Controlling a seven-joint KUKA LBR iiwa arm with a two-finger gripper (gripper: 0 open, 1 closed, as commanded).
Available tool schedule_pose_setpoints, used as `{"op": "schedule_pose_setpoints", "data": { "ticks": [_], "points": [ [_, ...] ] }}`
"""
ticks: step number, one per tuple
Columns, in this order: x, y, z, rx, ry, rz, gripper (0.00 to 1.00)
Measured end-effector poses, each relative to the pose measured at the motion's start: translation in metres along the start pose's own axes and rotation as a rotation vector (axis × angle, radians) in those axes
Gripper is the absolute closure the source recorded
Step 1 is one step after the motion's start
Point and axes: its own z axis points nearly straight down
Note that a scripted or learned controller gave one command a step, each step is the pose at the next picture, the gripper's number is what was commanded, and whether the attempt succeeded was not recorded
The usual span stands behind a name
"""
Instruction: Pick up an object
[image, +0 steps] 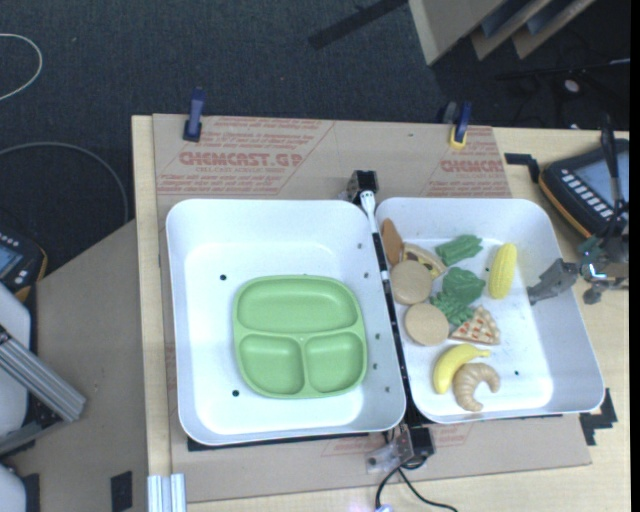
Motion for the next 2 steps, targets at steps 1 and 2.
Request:
{"op": "schedule_pose_setpoints", "data": {
  "ticks": [1, 2],
  "points": [
    [0.081, -0.014, -0.079, -0.007, 0.001, -0.008, 0.0],
    [0.188, -0.014, -0.082, -0.001, 0.003, -0.011, 0.0]
  ]
}}
